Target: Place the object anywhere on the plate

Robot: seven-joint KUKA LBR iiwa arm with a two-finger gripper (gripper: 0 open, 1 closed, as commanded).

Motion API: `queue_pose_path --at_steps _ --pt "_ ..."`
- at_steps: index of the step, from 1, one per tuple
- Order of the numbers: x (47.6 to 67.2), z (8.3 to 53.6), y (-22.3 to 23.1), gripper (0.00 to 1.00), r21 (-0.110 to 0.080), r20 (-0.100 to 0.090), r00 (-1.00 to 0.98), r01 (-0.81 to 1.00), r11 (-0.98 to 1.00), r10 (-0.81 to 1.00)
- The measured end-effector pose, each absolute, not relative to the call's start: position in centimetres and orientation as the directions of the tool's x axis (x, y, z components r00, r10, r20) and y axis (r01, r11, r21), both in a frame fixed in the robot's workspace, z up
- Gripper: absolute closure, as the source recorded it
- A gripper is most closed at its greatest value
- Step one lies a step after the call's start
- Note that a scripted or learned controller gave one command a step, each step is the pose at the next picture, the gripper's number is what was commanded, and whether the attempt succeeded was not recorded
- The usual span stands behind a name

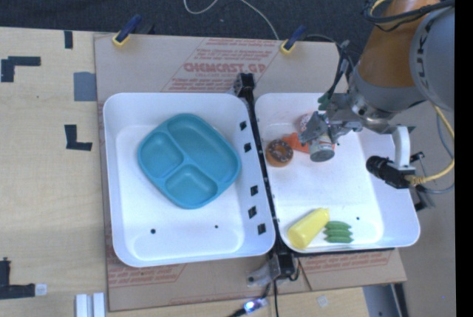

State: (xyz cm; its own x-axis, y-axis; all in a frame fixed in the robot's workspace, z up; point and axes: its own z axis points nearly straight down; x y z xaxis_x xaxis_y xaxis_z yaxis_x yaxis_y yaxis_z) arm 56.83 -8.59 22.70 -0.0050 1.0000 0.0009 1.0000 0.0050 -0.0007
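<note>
Claw (pixel 319 137) is seen w/ doughnut (pixel 280 151) just beside it, toward plate (pixel 190 159); claw opening can't be told, nothing seen held

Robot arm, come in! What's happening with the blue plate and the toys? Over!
Gripper low over right bin, beside donut; grip unclear. Blue plate bare in left bin. Yellow toy, green toy near front edge.

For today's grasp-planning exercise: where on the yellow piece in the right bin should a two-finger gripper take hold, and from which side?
Probably across the narrow middle of the yellow piece, coming from above. It lies flat and slanted, so the fingers should close across its short width. The green piece lies against its right end, and the bin wall runs close below, so the upper middle looks freest.
</note>
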Motion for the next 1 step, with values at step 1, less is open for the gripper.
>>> queue_pose_path --at_steps 1 --pt "58.38 23.41 -4.06 1.00 0.000 0.001 -0.006 1.000 0.006 1.000"
